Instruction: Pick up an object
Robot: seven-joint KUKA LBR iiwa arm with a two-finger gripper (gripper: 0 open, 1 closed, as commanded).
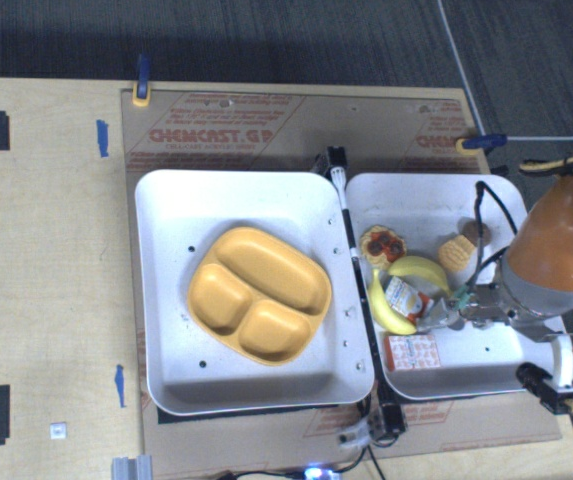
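In the right bin (486, 373) a yellow banana (418, 268) curves along the left side, with a small white and red packet (402, 295) lying on it. A round pastry with a red top (382, 243) sits just behind the banana. A tan ridged piece (456, 253) lies further right. My gripper (448, 311) is low in this bin, right beside the banana's near end and the packet. The grey wrist and orange band (564, 236) rise behind it and hide the bin's right part.
The left bin (161, 268) holds a yellow three-compartment plate (258, 293). A white card with red print (412, 351) lies flat at the right bin's front left. A black divider (351, 258) runs between the bins. Cables trail at the front edge.
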